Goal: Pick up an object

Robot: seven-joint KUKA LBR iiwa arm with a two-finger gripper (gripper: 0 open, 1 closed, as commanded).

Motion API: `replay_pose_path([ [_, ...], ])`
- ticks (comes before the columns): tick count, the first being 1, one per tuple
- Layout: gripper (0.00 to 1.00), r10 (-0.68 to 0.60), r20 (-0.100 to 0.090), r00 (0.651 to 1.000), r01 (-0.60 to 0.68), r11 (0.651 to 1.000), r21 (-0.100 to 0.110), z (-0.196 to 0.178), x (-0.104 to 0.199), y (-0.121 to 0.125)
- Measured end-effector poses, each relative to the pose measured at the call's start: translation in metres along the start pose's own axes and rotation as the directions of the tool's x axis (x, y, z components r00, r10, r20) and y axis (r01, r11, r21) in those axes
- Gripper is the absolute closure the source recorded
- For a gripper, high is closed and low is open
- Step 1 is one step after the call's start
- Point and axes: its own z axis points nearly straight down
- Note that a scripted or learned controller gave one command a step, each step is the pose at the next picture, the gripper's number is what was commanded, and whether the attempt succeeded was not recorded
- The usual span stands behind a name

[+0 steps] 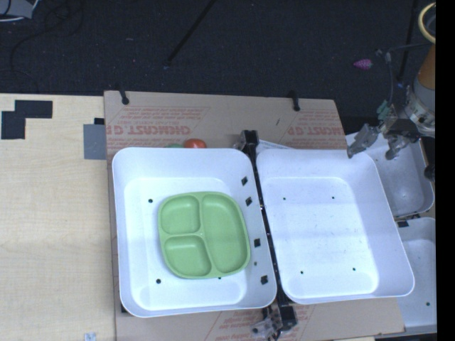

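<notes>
A light green plate (204, 234) with three compartments lies flat in the left white bin (135, 190), a little right of its middle. The gripper (378, 142) hangs above the far right corner of the right white bin (334, 226), well away from the plate. Its two grey fingers (357, 141) are spread apart with nothing between them. The arm's orange band shows at the view's right edge.
A small red object (195, 144) and a bit of green peek out behind the far wall of the left bin, on the cardboard sheet (213, 119). Another white tray (412, 190) sits to the right of the bins. A wooden bench top (50, 226) lies to the left.
</notes>
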Motion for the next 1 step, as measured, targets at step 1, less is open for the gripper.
replay_pose_path([
  [1, 0.00, -0.002, 0.003, 1.000, 0.002, 1.000, -0.012, -0.0085, 0.0005, 0.0018],
])
